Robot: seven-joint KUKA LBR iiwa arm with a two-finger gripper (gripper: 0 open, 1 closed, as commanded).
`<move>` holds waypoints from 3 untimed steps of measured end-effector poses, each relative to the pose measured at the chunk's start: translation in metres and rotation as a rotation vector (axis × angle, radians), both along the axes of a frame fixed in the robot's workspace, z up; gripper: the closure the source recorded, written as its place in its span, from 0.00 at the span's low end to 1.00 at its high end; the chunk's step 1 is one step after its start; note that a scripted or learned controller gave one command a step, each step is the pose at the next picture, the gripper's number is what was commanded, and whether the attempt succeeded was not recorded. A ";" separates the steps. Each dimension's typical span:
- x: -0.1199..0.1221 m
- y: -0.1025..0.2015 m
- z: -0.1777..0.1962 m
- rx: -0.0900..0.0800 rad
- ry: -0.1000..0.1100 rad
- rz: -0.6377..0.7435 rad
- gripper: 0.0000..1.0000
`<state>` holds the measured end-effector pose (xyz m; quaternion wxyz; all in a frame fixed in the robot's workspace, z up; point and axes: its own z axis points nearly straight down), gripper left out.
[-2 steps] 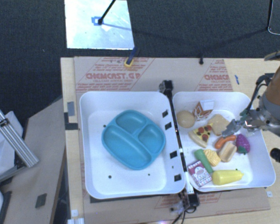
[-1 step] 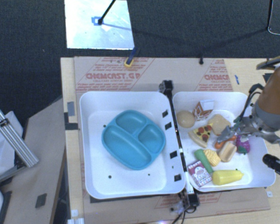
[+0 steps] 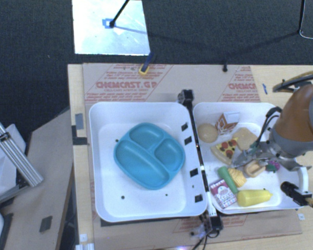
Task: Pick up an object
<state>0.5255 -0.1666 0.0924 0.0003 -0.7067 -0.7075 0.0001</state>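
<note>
Hovering low in the right bin (image 3: 266,109), the gripper (image 3: 248,158) sits over the pizza slice (image 3: 226,148); its grip state I cannot tell. Crowding that slice: corn cob (image 3: 232,177), yellow pepper (image 3: 254,197), red packet (image 3: 223,193), round bun (image 3: 207,133). The left bin (image 3: 102,118) beyond the slice holds a blue divided plate (image 3: 149,155).

Two bins (image 3: 104,165), one plate (image 3: 149,155), perhaps eight toys (image 3: 254,197).
</note>
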 end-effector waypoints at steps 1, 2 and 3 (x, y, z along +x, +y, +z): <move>0.003 -0.001 -0.005 -0.004 -0.010 -0.001 0.00; 0.002 0.000 0.003 -0.002 -0.006 -0.001 1.00; -0.004 0.001 0.064 -0.002 -0.005 0.002 1.00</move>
